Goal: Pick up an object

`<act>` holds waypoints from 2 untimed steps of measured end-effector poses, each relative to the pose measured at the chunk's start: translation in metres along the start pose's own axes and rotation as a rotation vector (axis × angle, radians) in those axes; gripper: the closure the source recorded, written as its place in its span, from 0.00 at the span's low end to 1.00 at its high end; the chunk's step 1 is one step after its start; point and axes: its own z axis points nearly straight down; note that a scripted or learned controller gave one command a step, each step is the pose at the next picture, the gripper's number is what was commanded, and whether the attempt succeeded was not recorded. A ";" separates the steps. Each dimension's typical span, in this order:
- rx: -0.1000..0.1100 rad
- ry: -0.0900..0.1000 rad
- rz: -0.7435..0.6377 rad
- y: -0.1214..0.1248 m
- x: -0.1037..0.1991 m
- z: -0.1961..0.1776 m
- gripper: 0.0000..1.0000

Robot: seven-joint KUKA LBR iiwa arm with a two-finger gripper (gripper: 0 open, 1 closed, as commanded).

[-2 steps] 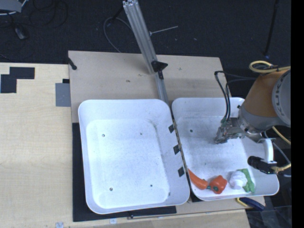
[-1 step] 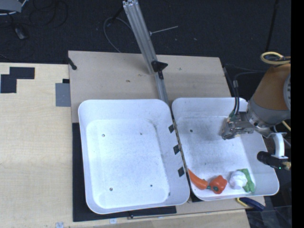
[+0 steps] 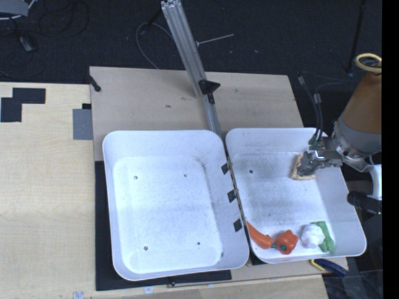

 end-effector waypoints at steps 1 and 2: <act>0.000 0.000 0.000 0.001 0.000 -0.048 1.00; 0.004 0.002 -0.004 -0.007 0.055 -0.053 1.00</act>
